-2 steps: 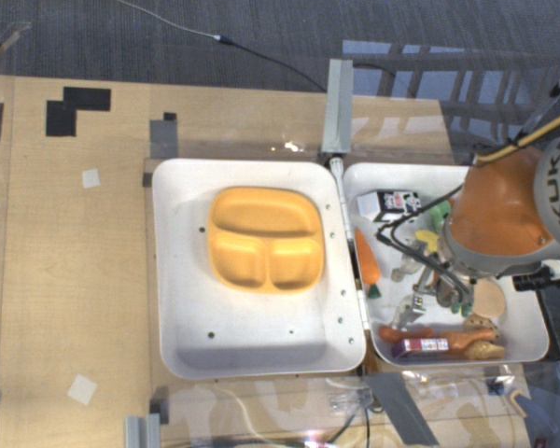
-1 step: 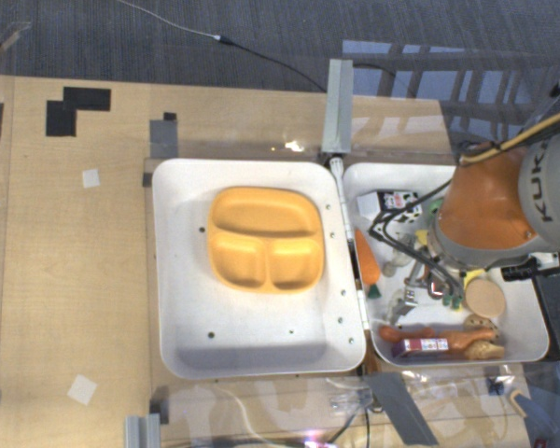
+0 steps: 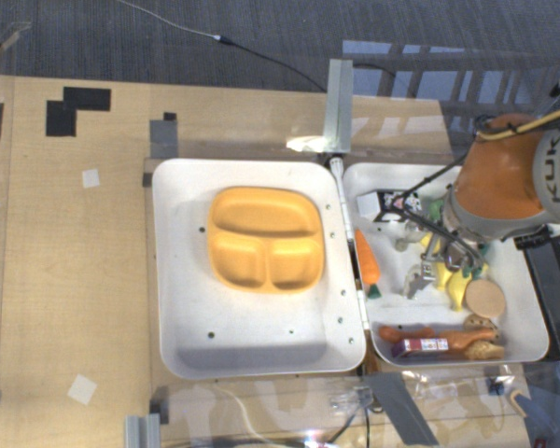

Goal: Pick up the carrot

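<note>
The carrot [image 3: 366, 260] is orange with a green tip at its near end. It lies along the left wall of the right bin [image 3: 538, 336], next to the divider between the two bins. My gripper [image 3: 420, 276] hangs low over the middle of that bin, a short way right of the carrot and apart from it. Nothing shows in its grasp. The arm's orange band [image 3: 500, 177] sits above the bin's far right part and hides what lies under it.
A yellow divided plate [image 3: 265, 238] rests in the left bin [image 3: 187, 334]. Around the gripper lie a yellow fruit [image 3: 457, 290], a round tan piece [image 3: 486, 299], green bits and a long brown sausage-like item [image 3: 439, 343] by the near wall.
</note>
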Available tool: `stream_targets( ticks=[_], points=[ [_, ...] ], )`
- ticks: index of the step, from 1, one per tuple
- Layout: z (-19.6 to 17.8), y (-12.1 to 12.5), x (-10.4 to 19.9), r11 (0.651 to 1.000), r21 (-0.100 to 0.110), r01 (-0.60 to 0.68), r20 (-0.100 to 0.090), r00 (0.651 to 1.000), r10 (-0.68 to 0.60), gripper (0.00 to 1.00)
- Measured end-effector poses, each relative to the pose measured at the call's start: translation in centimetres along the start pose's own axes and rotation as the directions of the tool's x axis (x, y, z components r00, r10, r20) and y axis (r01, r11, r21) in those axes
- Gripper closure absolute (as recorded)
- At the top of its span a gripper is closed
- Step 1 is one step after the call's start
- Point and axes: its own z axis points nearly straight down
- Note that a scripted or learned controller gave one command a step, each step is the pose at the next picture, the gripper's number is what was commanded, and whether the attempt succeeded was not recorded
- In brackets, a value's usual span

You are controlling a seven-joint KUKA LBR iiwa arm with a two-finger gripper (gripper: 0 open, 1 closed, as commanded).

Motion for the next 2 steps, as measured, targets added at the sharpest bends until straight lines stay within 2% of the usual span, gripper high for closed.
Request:
stream_targets(
  ticks=[1,2],
  points=[
    [-0.13,3.24,3.28,0.999,0.002,0.048,0.003,0.999,-0.048,0.00],
    [-0.02,3.26,2.54,0.999,0.001,0.043,-0.006,0.999,-0.043,0.00]
  ],
)
